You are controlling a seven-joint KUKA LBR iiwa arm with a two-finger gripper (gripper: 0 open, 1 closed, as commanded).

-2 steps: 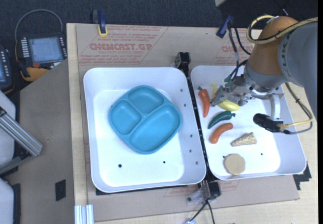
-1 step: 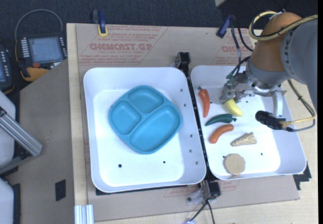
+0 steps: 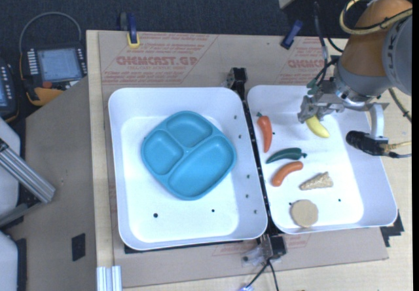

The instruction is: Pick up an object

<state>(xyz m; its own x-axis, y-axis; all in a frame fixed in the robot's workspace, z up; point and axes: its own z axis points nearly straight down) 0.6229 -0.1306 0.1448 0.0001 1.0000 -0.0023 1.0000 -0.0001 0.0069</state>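
Near edge: a black cable clip [image 3: 272, 247] sits at the front gap between the two bins, on the bench edge closest to the lens.
Surface: a pale wooden bench board [image 3: 98, 152] covered at the back by brown protective paper printed in red letters [image 3: 157, 54]; dark carpet lies beyond it.
Bins: two shallow white plastic bins, the left bin [image 3: 131, 211] and the right bin [image 3: 366, 198], side by side and nearly touching.
Left bin contents: one blue three-compartment plastic plate [image 3: 188, 154], lying flat near the middle.
Right bin contents, counted: one red-orange chili pepper [image 3: 264, 132] by the left wall; one dark green pepper [image 3: 285, 155] just below it; one orange sausage-shaped piece [image 3: 287, 173]; one tan wedge [image 3: 317, 182]; one round tan cookie [image 3: 304, 213] at the front; one yellow banana [image 3: 318, 127] at the back.
Gripper: the grey two-finger gripper [image 3: 315, 111] hangs right over the banana's upper end; whether the fingers are spread or pinching cannot be told.
Around: a handheld control pendant with a screen [image 3: 57, 63] lies off the bench at left; a black cylinder [image 3: 364, 141] juts from the arm over the right bin.
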